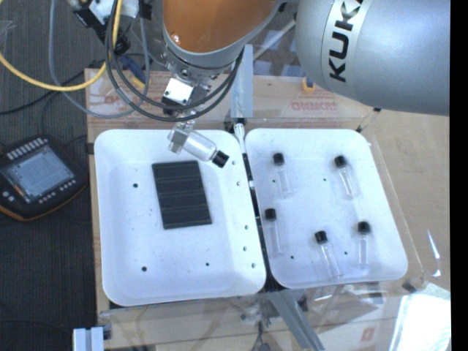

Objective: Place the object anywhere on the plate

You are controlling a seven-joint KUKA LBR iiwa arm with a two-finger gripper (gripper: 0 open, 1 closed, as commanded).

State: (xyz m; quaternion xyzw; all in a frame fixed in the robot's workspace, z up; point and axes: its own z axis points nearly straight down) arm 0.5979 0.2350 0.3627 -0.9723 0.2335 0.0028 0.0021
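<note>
Holding 1 vial (199,146) in hand (183,134), 1 black plate (181,194) in L bin (124,269), 5 vials in R bin (380,262)

The left bin (124,269) is mostly open white floor; its middle is taken by a dark ribbed plate (181,194), lying flat. Free room is left around the plate on the left, right and near sides. Just beyond the plate's far right corner, a black-capped vial (199,146) is seen tilted below the arm's wrist (201,57), so the far side is crowded; cables (124,64) hang there too. In the right bin (380,196), five clear vials with black caps lie well apart: two far (281,172) (346,175), three near (271,228) (326,252) (363,241). Open lanes are left between them. The raised rims between the bins form a low ridge (250,196)
</note>
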